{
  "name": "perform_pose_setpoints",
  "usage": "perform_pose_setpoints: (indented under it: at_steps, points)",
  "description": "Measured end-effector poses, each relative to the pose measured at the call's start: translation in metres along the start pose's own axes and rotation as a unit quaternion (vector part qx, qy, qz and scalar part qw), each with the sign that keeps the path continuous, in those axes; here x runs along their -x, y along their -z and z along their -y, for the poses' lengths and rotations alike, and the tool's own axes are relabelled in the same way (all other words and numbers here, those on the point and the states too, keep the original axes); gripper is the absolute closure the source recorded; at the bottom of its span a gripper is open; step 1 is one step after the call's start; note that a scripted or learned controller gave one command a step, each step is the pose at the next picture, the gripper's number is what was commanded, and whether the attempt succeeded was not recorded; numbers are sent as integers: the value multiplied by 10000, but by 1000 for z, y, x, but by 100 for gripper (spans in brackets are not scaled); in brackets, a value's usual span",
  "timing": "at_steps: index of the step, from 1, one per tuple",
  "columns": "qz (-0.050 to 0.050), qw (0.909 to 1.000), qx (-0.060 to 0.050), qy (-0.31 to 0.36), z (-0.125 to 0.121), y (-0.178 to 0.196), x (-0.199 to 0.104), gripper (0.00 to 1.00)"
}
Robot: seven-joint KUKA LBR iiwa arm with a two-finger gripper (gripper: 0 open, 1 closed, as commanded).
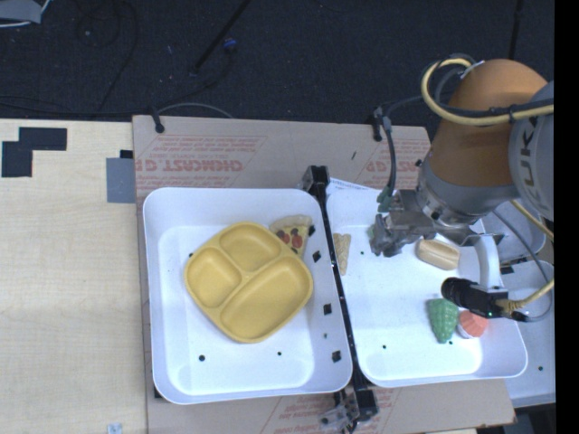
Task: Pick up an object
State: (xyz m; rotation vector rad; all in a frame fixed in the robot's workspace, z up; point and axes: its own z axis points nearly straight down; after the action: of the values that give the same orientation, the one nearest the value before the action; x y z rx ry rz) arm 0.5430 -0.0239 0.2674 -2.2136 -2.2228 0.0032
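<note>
My gripper (389,236) hangs low over the upper middle of the right bin (398,351), and its dark head is seen from above. Just to its right a beige bread-like piece (438,254) lies on the bin floor, apart from the gripper. A green leafy toy (443,319) and a red-orange piece (473,325) rest side by side near the bin's right wall. A thin tan strip (341,251) lies by the divider, left of the gripper. I see nothing held under the gripper.
The left bin (181,369) holds a yellow divided plate (249,281) and a pizza-slice toy (293,233) at its upper right. A black divider bar (330,269) runs between the bins. A black fitting with a cable (468,293) sits above the green toy.
</note>
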Motion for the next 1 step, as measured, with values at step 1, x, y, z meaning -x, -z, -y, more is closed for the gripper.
perform_pose_setpoints:
  at_steps: [1]
  points:
    - [0,10000,-6,5,-5,-12,-59,100]
